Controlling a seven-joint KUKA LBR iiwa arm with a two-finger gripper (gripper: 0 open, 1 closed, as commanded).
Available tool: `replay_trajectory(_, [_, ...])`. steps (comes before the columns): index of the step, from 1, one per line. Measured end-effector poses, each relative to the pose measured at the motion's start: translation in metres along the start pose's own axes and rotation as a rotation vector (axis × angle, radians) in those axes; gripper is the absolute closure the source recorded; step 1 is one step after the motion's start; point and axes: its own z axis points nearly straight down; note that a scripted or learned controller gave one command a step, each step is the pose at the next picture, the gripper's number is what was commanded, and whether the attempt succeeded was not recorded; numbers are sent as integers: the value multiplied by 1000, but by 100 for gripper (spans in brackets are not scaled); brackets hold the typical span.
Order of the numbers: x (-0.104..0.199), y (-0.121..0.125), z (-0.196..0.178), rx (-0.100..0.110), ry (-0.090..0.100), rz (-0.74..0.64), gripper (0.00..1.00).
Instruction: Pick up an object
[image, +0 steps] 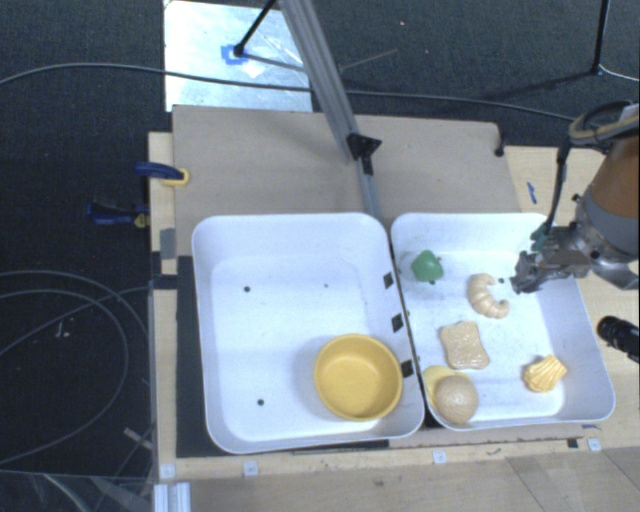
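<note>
The right bin (575, 330) holds several small objects. A green pepper-like piece (427, 266) sits at its back left, a pale croissant (488, 296) near the middle, and a tan square cracker (464, 345) just in front of the croissant. A yellow ridged piece (543, 373) lies at the front right. A beige round ball (456, 399) rests at the front left against a small yellow item (436, 376). My gripper (527, 273) hangs over the right bin, just right of the croissant and slightly behind it, with nothing visibly held.
The left bin (250, 300) has a yellow bowl (358, 376) in its front right corner. A slanted grey pole (335, 95) crosses the bench behind the bins. A blue and yellow clamp (160, 174) grips the bench's left edge.
</note>
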Motion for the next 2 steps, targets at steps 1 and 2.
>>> replay_trajectory(1, [44, 19, -3, -1, -1, 2, 100])
replay_trajectory(2, [104, 28, 6, 2, 0, 0, 100])
